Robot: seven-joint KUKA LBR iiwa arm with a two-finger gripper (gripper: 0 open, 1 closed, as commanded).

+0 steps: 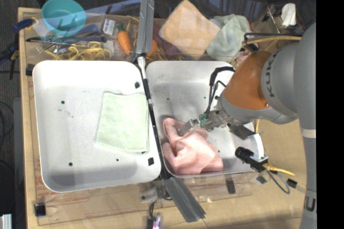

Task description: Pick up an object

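We start with the arm (279,83), grey with its orange band, which reaches in over the right bin (177,74) and bends down toward that bin's near half; the counter (27,169) carries both bins, and the left bin (64,131), well off to the far side of the end effector, holds a flat pale green cloth (123,121); beyond the bins lie a tan sponge-like pad (185,29), a teal bowl (63,14) and a small carrot (124,41), all well away from the end effector. The pink cloth (191,151) sits crumpled in the right bin, directly under and just beside the end effector (192,124); it looks the likeliest thing to pick. The metal fingers (185,127) rest at the cloth's upper edge, seemingly touching a fold; we cannot tell whether they are spread or pressed together, nor whether any fabric lies between them. We judge the step in hand to be the descent or the grasp itself; the next move calls for a firm pinch on a raised fold, then a straight lift clear of the bin's wall; a soft cloth may slip out.
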